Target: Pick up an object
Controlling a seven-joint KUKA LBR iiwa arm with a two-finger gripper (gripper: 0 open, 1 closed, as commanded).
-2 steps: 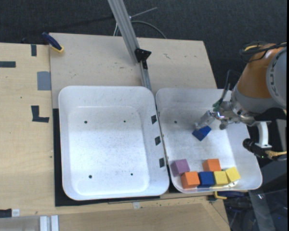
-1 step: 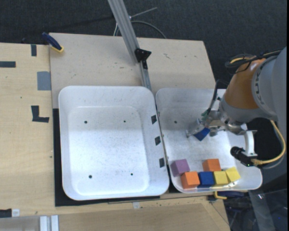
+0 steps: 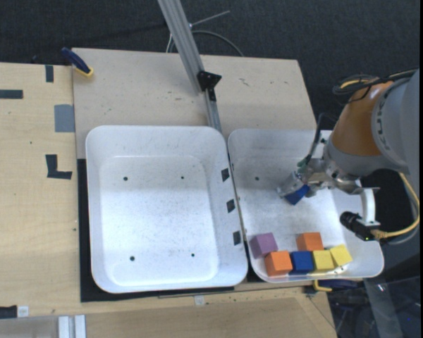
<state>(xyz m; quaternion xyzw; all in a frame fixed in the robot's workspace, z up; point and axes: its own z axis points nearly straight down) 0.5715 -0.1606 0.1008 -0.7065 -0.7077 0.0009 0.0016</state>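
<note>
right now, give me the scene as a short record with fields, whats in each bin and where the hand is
left bin: white, no blocks visible
right bin: white, holds the blocks
blocks along near edge: purple block, orange block, blue block, yellow block, second yellow block, second orange block
hand: low over the right bin, a small blue object at its tip
grasp: cannot tell
arm: enters from the right
</note>
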